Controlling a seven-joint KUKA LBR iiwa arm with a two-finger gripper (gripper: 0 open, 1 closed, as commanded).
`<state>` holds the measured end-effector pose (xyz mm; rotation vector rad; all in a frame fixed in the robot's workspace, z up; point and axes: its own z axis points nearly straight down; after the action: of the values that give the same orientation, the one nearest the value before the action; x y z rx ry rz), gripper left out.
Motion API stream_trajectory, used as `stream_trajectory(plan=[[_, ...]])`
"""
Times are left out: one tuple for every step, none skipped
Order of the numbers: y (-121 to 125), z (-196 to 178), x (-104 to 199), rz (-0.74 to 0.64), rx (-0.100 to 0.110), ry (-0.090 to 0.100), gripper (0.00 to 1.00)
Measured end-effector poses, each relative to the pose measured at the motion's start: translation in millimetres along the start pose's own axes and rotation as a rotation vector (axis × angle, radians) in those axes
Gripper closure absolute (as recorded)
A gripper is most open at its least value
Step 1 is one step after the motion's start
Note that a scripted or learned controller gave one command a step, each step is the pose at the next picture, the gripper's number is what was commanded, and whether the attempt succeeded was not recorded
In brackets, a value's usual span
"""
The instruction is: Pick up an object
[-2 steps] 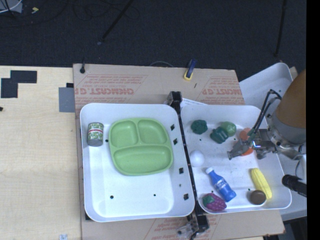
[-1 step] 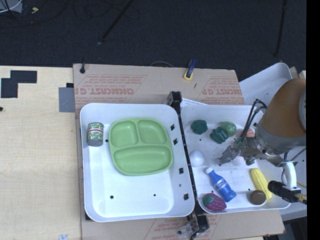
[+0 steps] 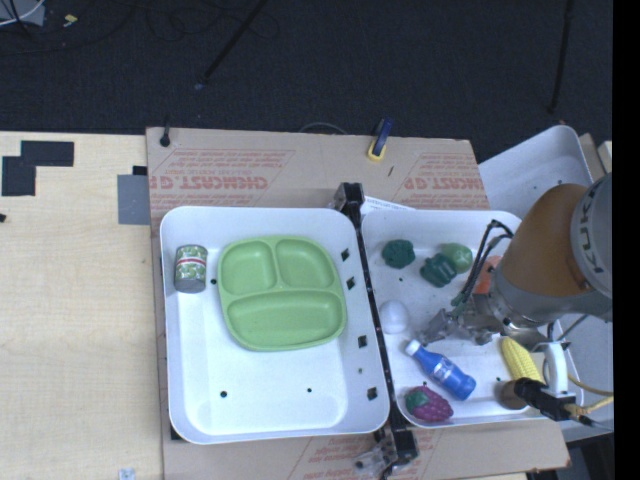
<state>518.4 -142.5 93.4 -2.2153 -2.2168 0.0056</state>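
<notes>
Blue plastic marks the bottle, lying tilted in the right bin at about six o'clock, white cap toward the upper left. The gripper hangs just above it, at its one o'clock; whether it is spread or closed I cannot tell. A white ball sits at the bottle's eleven o'clock. Yellow corn lies at its three o'clock. The left bin holds a green tray and a can.

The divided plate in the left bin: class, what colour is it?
Light green. The divided plate shows best in the camera view, lying in the left bin.
</notes>
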Motion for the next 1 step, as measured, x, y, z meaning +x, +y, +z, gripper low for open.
stream_trajectory(plan=[[0.6,-12.9,-2.3,0.007,-0.003,0.0,1.0]])
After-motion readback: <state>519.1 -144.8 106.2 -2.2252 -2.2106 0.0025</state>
